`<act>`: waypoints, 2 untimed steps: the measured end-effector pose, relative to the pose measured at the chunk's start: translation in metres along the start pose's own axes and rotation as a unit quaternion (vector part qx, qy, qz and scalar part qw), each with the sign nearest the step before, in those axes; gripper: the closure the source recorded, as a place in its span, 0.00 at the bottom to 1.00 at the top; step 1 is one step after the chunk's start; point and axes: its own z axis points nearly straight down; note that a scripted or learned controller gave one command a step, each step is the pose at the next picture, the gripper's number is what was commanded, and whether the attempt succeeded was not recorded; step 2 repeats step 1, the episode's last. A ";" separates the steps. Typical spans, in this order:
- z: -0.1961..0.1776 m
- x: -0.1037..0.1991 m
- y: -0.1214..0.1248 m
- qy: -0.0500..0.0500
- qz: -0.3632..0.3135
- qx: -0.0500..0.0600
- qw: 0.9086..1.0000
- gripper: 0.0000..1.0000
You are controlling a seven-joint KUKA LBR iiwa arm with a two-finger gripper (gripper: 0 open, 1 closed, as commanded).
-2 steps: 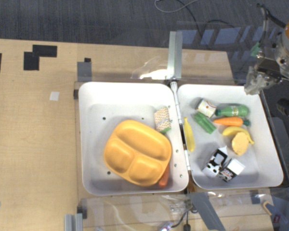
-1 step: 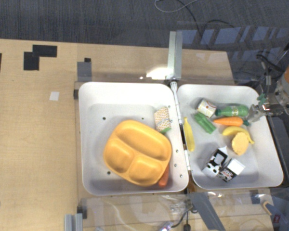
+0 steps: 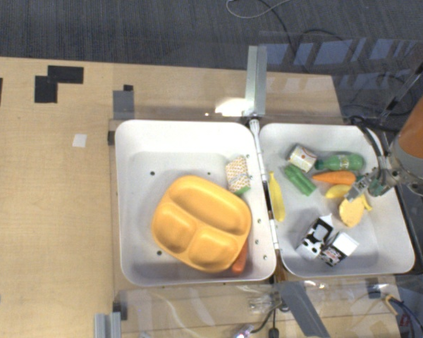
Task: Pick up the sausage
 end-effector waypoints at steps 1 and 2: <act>-0.012 -0.001 0.003 -0.003 -0.001 -0.003 1.000 1.00; -0.012 -0.001 0.003 -0.003 -0.001 -0.003 1.000 1.00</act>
